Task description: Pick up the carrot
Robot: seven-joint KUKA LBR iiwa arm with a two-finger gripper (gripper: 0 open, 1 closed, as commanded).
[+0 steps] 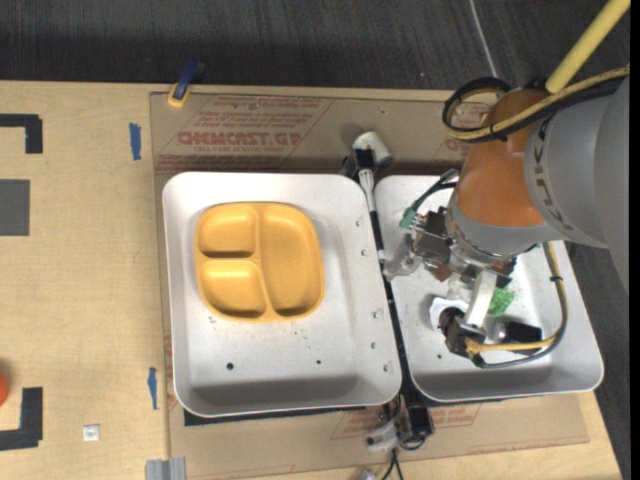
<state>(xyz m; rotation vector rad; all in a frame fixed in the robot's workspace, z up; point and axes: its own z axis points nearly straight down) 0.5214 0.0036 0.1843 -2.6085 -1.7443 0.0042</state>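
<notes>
The arm [560, 158] hangs over the right bin [578, 366], with its gripper [455, 278] low near that bin's middle. Whether it is open or closed cannot be told. A green scrap [503, 298] lies in the right bin just beside the gripper. Whether it is part of the carrot cannot be told. Left of the right bin sits a yellow plate [262, 258].

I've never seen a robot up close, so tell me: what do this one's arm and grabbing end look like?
The arm is a thick, rounded grey shell with a broad orange band above the wrist. A pale yellow hose and a loop of black cable run along it. The gripper is a cluster of bare metal parts with small green pieces.
</notes>
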